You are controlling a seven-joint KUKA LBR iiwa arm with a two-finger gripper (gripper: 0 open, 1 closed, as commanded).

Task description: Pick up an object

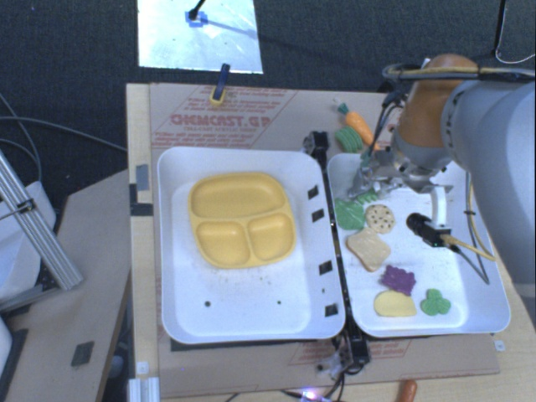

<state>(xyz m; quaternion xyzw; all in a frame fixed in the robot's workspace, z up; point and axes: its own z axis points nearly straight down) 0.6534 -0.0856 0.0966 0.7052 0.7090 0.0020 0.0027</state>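
On a worktop (142, 249), a grey arm lowers its pincer (366, 184) into the right bin (486, 308) at its eleven o'clock corner, just above a green leaf-shaped toy (349, 215) and a spotted cookie (380, 218). This reads as the reach-down step, with nothing lifted yet; the next move likely calls for closing on the green toy and rising. The wrist hides the pincer's tips, so I cannot tell its spread.
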